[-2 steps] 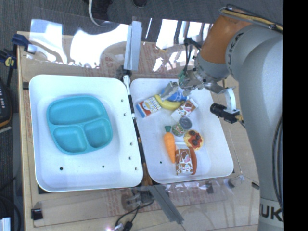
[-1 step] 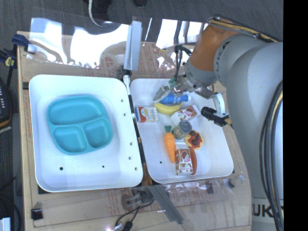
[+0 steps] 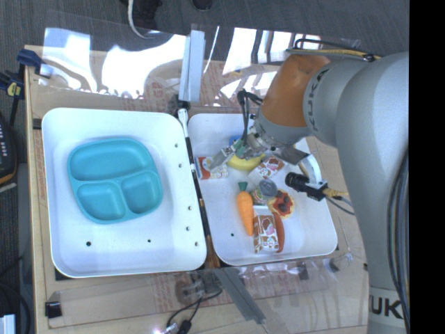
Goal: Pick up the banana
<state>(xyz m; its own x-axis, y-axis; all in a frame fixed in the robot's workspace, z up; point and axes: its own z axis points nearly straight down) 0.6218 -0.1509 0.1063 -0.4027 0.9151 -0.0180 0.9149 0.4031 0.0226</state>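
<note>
On your far left sits the left bin (image 3: 55, 207), a shallow white tray. Inside it lies a turquoise divided plate (image 3: 115, 178), one long compartment across its top and two smaller ones below, set toward the bin's upper left.

Moving right, a raised divider edge (image 3: 193, 186) with small dark holes separates the two bins where they meet. Past it you reach the right bin (image 3: 313, 239), where all the loose items crowd the middle. Near its left wall lies a small red and white packet (image 3: 206, 168). Just right of that is the banana (image 3: 245, 163), yellow and curved, lying in the upper part of this bin. Below it you see a carrot (image 3: 245, 212) lying lengthwise, with a flat printed packet (image 3: 264, 232) beside its lower end and a red flower-like toy (image 3: 281, 203) a little farther right.

The gripper (image 3: 240, 149) hangs directly over the banana, touching or nearly touching its upper edge; whether it grips the fruit cannot be made out from this angle.

Farthest right, the grey arm (image 3: 368, 124) with its orange band (image 3: 290, 92) reaches in over the bin's upper right corner.
</note>
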